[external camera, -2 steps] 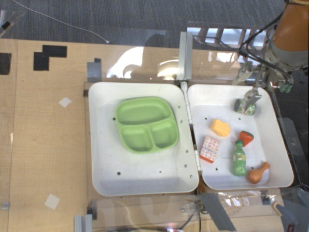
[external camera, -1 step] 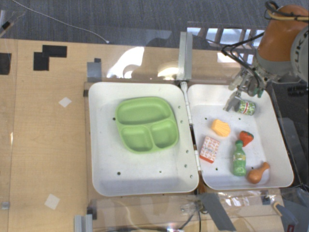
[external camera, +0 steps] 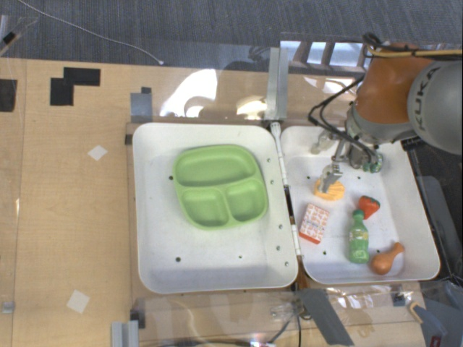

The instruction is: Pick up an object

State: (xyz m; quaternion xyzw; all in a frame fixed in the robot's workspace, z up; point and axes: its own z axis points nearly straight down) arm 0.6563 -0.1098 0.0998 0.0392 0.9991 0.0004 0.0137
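- A grey KUKA iiwa arm [external camera: 427, 103], orange band above the wrist, reaches in from the right over two shallow white bins standing side by side on a wooden bench [external camera: 65, 194].
- The left bin [external camera: 155, 266] carries a green three-compartment plate [external camera: 219, 186], lying flat near its middle.
- The right bin [external camera: 419, 259] holds the small pickable items, scattered well apart from the plate.
- The gripper [external camera: 334, 173] hangs at the bin's upper middle, its tips touching or just above a yellow-orange toy food piece [external camera: 329, 189]; whether the jaws are parted or clenched cannot be told from this angle.
- Below lie a green bottle [external camera: 358, 237], upright along the bin's length, and a red-and-white patterned packet [external camera: 314, 223] just left of it.
- A red strawberry-like toy [external camera: 369, 206] sits above the bottle; a brown drumstick-shaped toy [external camera: 385, 258] lies near the lower right corner.
- Judged best practice: centre the fingers squarely over the yellow piece, descend straight, close fully before lifting.
- No brand or lettering is legible.
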